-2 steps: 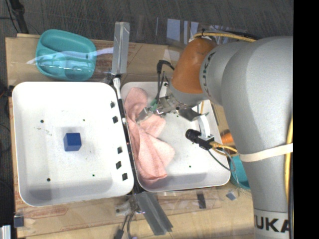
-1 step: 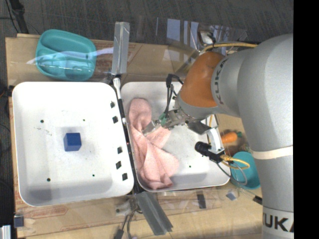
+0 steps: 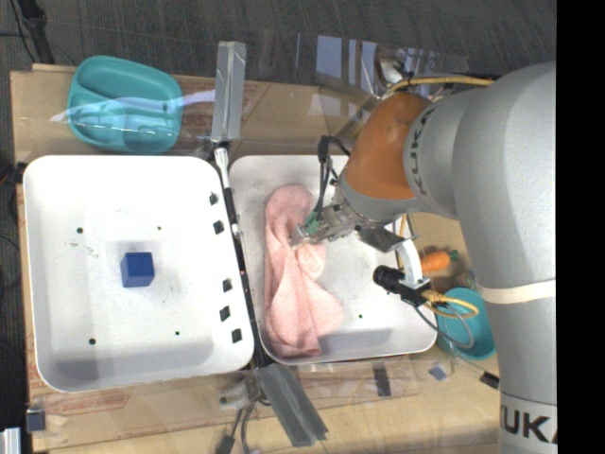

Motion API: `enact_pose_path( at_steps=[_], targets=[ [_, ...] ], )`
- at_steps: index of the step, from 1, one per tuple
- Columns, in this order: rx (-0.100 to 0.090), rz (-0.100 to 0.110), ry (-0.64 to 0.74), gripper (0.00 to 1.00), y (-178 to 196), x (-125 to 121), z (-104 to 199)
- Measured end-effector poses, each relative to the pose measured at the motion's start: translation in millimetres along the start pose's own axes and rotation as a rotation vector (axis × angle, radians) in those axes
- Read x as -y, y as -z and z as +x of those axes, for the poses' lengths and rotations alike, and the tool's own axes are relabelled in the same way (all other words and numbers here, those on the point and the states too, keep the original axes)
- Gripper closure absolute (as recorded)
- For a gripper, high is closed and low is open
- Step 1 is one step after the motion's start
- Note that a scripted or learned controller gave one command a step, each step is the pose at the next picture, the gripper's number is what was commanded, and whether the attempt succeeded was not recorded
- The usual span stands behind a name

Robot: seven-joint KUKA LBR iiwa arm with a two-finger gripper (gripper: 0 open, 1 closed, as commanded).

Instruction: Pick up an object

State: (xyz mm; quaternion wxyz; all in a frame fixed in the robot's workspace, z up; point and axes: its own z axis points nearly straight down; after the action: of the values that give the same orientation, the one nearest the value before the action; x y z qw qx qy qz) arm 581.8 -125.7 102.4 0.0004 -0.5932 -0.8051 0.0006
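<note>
My gripper [image 3: 312,230] sits low on the pink cloth [image 3: 295,277] in the right bin [image 3: 378,343]; grip state unclear to me, nothing lifted yet.

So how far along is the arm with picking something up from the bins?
Done: the arm has reached into the right bin, and the gripper sits at the pink cloth. In hand: it looks to be working at the cloth's upper part; a grasp isn't confirmed. Left: lifting it clear. The blue cube lies alone in the left bin.
</note>
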Motion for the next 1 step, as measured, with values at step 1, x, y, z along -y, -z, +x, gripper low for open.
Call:
enact_pose_path(
  at_steps=[1],
  targets=[
    [0.000,0.000,0.000,0.00,0.0,0.0,0.0]
  ],
)
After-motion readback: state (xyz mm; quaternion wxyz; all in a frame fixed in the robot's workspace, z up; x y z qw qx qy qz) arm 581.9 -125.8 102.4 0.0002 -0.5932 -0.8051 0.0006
